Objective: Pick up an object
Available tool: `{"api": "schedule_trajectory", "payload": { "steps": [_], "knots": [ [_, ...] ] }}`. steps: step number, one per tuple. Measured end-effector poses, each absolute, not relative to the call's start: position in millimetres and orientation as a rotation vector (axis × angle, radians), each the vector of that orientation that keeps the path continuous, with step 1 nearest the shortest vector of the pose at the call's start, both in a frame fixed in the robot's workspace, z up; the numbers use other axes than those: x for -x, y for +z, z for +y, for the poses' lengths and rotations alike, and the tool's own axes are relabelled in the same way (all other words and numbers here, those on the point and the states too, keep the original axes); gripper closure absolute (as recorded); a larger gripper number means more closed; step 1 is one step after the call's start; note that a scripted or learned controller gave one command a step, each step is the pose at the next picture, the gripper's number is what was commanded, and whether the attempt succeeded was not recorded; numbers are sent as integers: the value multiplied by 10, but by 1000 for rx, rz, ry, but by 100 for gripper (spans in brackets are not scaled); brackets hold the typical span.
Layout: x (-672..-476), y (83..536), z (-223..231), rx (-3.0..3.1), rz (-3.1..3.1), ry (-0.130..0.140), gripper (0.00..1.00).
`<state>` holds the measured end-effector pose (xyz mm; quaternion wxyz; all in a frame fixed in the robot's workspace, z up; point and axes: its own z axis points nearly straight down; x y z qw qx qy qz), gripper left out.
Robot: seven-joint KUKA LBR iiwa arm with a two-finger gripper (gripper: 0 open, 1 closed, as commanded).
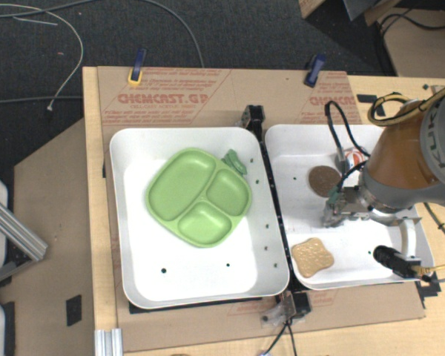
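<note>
Bench (170, 95): brown board bearing red lettering, two blue clamps on its far edge.

Left bin (133, 265): shallow, white. Holds a green divided plate (196, 195) with three compartments, lying tilted toward the bin's far half. A small dark-green scrap (235, 162) touches the plate's far right rim.

Right bin (304, 143): shallow, white, just beside the left bin.

Arm (404, 158): grey with an orange band, reaching in from the right over the right bin.

Gripper (340, 212): lowered over the middle of the right bin (whether it is parted or closed cannot be told; nothing visibly grasped).

Brown disc (322, 179): round, flat, just beyond the gripper.

Tan cracker (312, 256): squarish with wavy edges, near the bin's near left corner, apart from the gripper.
</note>
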<state>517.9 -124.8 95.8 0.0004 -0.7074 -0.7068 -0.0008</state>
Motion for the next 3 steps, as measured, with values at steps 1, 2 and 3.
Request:
{"api": "schedule_trajectory", "payload": {
  "steps": [1,2,3],
  "knots": [
    [-5181,1394,-1284,2224,-2224,-4,100],
    [-5205,2028,-1268,2223,-2226,-5,100],
    [-5211,2064,-1267,2222,-2223,-2,100]
  ]
}}
